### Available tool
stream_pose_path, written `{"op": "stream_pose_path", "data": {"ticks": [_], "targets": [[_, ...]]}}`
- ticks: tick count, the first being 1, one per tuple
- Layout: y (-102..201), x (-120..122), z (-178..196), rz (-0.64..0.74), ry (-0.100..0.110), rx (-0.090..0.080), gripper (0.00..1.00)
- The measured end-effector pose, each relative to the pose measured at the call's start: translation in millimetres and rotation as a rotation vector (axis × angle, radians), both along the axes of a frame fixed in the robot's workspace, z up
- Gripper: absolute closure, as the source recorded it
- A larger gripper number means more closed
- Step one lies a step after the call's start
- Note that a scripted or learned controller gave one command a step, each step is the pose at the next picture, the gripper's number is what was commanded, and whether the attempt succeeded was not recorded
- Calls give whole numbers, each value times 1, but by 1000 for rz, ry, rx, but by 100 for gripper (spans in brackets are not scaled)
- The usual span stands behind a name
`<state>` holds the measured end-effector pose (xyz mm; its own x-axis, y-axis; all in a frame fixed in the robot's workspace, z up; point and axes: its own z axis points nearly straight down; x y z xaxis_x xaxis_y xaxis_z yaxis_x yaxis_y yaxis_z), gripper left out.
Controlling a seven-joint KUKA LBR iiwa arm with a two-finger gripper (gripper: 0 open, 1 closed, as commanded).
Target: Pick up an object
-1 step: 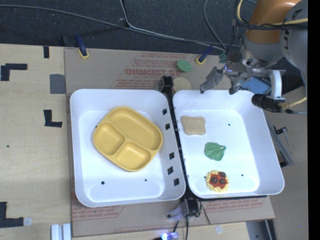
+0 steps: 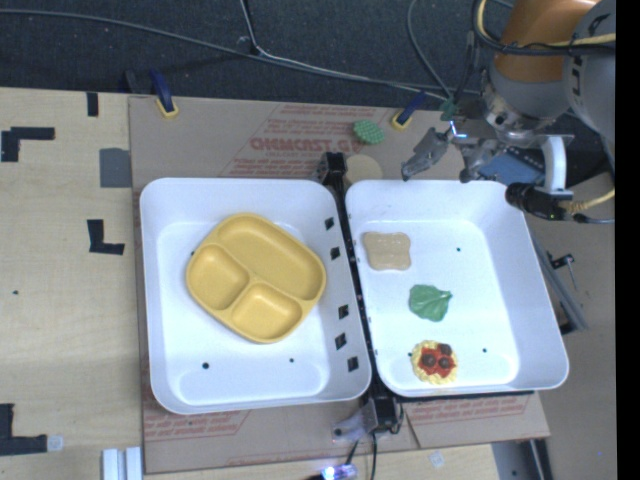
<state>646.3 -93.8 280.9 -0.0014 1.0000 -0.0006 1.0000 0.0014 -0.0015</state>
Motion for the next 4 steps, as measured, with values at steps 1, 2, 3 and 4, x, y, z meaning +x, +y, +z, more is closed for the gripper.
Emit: {"op": "stream_pose_path", "data": {"ticks": [1, 2, 3, 4], "targets": [[6, 7, -50, 1, 3, 0, 0], [9, 6, -94, 1, 4, 0, 0], [0, 7, -145, 0, 5, -1, 0], [1, 8, -131, 2, 0, -1, 100]]}}
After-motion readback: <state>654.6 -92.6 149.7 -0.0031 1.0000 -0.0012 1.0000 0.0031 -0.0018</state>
